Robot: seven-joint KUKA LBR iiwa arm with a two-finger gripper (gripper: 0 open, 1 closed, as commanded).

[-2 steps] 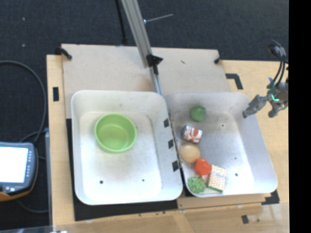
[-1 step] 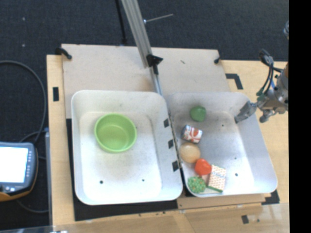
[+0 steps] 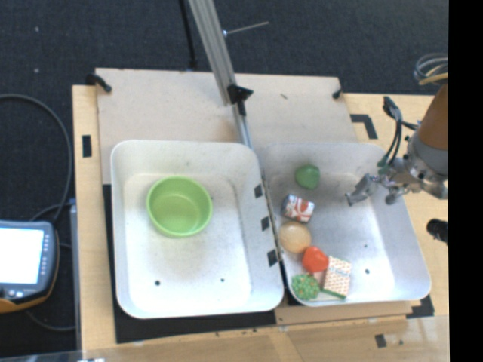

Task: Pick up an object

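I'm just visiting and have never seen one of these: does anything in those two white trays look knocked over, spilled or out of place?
Nothing looks spilled or broken. The green bowl sits upright in the left bin. The right bin's small items crowd its left edge, and the crumpled can lies on its side.

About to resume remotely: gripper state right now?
Gripper: over the right bin, nothing between its fingers; open or shut cannot be told.

A dark carpet floor point(image 3: 90, 21) lies all around a light wooden bench point(image 3: 189, 342). A black cable point(image 3: 64, 138) curves over the floor on the left. Below it sits a small screen point(image 3: 23, 262) with an orange edge.
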